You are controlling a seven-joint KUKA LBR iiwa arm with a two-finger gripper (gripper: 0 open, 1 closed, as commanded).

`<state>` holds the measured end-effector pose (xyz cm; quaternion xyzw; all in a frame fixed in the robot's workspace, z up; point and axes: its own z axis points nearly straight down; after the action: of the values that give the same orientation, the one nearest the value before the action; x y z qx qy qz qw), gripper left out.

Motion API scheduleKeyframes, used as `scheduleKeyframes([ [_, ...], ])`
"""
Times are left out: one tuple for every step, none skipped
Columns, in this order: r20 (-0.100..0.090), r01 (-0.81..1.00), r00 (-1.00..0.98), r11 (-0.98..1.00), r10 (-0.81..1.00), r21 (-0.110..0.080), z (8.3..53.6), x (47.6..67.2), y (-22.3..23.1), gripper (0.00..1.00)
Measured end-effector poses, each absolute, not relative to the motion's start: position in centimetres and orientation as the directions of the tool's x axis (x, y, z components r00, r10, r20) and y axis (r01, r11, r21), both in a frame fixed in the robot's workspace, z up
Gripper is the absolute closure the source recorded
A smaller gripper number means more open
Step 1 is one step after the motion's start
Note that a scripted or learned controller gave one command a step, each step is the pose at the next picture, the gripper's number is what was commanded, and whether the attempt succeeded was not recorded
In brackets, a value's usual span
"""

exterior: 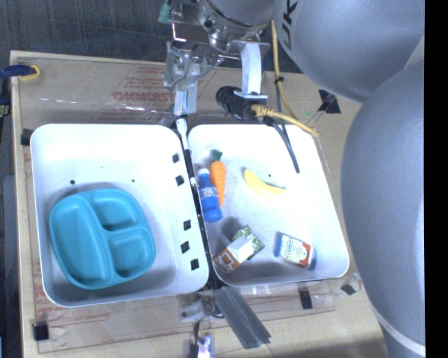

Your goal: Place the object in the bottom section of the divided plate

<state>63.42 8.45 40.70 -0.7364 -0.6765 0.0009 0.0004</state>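
End effector (183,99) is hanging just above the far rim of the two bins, right over the divider where they meet, and I'm seeing nothing caught in it. From this angle I cannot tell how it is set, so I'm leaving that call alone. Behind it, the grey arm (358,43) is sweeping in from the right, looming over the right bin (325,200).

Taking the blue divided plate (101,237) as my landmark: it is sitting in the left bin (45,148), toward the near left corner, with all three of its sections showing bare blue.

To the right of the plate, across the divider, the objects are lying in the right bin. Closest to the plate is a blue bottle (208,196) with a white cap, lying along the divider, and an orange carrot (219,180) is touching it on the far side. Farther right of the plate, a yellow banana (263,183) is resting alone. Nearer the front, a brown-and-green carton (240,249) is lying tilted, and beyond it, a white-and-red carton (293,250) is lying on its side.

Both bins are resting on the pale worktop (89,80).
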Motion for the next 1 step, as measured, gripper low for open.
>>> scheduleKeyframes([
  [0.0,0.994,0.106,-0.106,0.994,-0.002,44.27,59.3,9.13,1.0],
])
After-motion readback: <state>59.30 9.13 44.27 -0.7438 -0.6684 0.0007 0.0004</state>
